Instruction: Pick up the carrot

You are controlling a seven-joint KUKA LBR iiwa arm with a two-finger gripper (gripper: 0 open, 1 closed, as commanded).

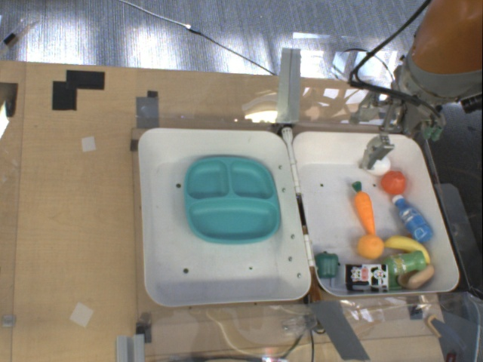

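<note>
Here's the bench (83, 225) from above, two white bins side by side. The left bin (162, 277) carries a teal divided plate (231, 199), sitting roughly in its middle. The right bin (332, 161) holds all the small things.

The carrot (364, 210) lies near the centre of the right bin, green top pointing to the far side, orange body running toward the near side. Its near tip is touching, or just about touching, an orange ball (370, 246). Right of the carrot sits a red tomato (393, 182), and near that a blue bottle (412, 220) lies tilted. A banana (407, 245), a green can (408, 264), a black-and-white carton (367, 277) and a small teal cup (327, 264) crowd the near edge.

The arm comes in from the upper right, orange band showing. The end effector (375, 154) hangs over the far right part of the right bin, well apart from the carrot, nothing visible between its fingers. Whether those fingers are apart or together, I cannot tell from up here.
</note>
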